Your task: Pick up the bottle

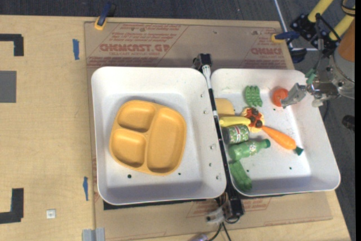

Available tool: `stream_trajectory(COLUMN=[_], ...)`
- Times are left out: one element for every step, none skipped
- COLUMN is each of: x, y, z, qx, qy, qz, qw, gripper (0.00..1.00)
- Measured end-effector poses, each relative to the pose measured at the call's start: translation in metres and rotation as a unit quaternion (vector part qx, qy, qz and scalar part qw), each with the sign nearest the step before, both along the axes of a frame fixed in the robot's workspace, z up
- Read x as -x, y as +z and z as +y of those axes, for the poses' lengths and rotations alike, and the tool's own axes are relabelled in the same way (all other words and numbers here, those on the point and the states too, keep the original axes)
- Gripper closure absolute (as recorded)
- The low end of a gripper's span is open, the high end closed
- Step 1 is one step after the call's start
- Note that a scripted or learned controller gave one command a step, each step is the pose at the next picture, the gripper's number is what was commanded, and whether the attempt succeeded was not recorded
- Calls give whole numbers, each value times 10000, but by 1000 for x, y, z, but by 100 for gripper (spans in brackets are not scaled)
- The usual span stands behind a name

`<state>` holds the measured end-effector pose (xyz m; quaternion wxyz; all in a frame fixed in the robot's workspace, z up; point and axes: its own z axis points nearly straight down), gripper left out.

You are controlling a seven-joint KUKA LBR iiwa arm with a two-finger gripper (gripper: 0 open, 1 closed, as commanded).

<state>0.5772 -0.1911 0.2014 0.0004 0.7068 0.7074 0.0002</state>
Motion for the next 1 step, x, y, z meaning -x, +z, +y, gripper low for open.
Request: stream_trajectory(x=[-82], y=[-10], z=[49], qx=[-1], qy=[-2094], qz=[3], qw=[9778], gripper=[0])
